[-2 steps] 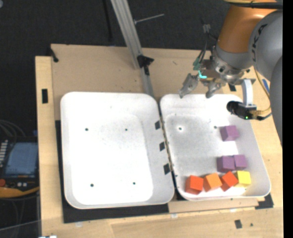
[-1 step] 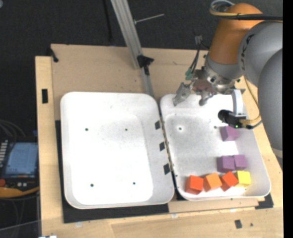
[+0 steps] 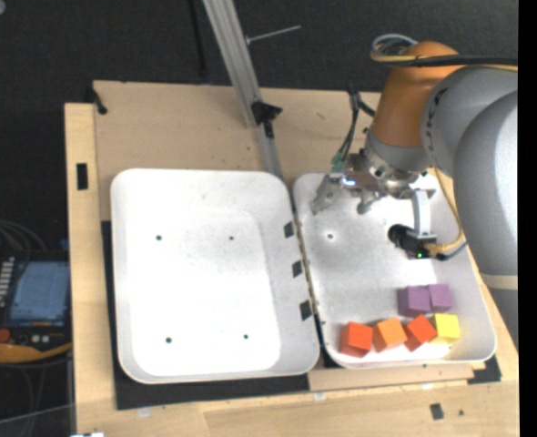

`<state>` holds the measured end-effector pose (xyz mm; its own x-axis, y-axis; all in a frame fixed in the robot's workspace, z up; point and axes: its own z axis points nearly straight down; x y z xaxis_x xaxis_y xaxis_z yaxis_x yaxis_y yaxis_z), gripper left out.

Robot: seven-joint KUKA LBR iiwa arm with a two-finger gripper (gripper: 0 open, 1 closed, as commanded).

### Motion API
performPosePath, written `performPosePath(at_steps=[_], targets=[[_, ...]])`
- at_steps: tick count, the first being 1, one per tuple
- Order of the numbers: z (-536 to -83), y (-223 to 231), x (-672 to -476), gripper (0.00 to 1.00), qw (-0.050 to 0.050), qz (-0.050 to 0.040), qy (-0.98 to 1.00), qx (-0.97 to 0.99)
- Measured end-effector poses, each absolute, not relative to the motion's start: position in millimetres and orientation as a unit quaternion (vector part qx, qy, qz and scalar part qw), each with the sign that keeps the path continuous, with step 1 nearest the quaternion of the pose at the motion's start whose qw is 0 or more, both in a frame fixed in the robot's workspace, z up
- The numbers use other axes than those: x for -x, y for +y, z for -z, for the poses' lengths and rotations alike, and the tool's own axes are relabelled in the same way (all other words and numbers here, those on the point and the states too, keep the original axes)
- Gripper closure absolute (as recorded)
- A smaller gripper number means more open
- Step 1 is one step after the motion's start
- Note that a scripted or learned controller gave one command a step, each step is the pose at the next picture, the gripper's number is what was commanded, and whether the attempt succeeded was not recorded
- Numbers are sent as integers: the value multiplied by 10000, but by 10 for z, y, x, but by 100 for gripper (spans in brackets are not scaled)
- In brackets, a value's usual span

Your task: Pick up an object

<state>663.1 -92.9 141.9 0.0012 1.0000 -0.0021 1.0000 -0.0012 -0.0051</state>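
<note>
1. The gripper (image 3: 344,196) hangs over the far left part of the right bin (image 3: 359,271), close to the rim shared with the left bin (image 3: 196,271). Its fingers are spread apart, with nothing between them.
2. The blocks lie along the right bin's near edge, well apart from the gripper: a red-orange block (image 3: 357,338), an orange block (image 3: 390,333), a red block (image 3: 420,329) and a yellow block (image 3: 447,325), touching or just beside one another in a row.
3. A purple block (image 3: 426,298) sits just behind the row, toward the near right corner.
4. The middle of the right bin's floor is bare white between gripper and blocks.
5. The left bin's floor shows only small dark dots.
</note>
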Motion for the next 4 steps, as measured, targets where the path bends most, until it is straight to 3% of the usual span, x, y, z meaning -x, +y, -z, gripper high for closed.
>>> performPosePath(at_steps=[1, 2, 4], targets=[[-946, -941, -6625, 0, 5, -17, -7059, 7083], [-1093, -952, -6646, 100, -22, 13, -7042, 7100], [-2004, -974, -6733, 100, -27, 20, -7075, 7067]])
